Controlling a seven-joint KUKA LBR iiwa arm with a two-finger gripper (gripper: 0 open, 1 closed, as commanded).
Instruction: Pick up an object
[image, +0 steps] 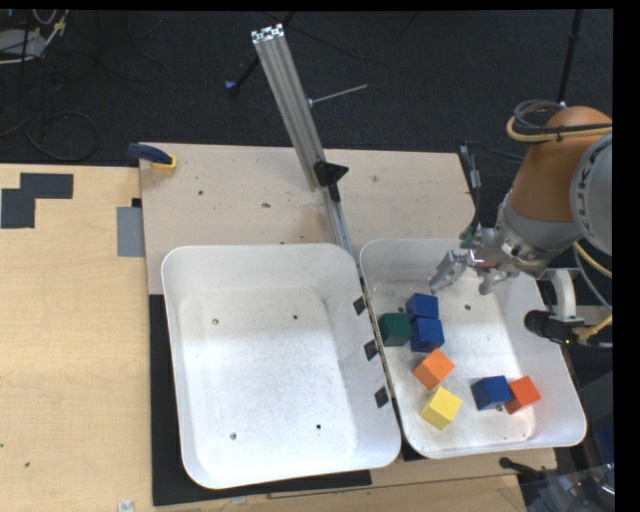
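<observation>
The grey arm w/ the orange band is reaching in from the right, its gripper (468, 266) hanging over the back of the right white bin (560, 425), fingers spread apart w/ nothing between them. Cubes are sitting in that bin: two dark blue cubes (425, 320) stacked close beside a dark green cube (396, 327), an orange cube (433, 368) just below, a yellow cube (441, 407) nearer the front, plus a blue cube (490, 392) touching a red-orange cube (522, 393). The left white bin (200, 300) is sitting alongside on the wooden surface (240, 200).
</observation>
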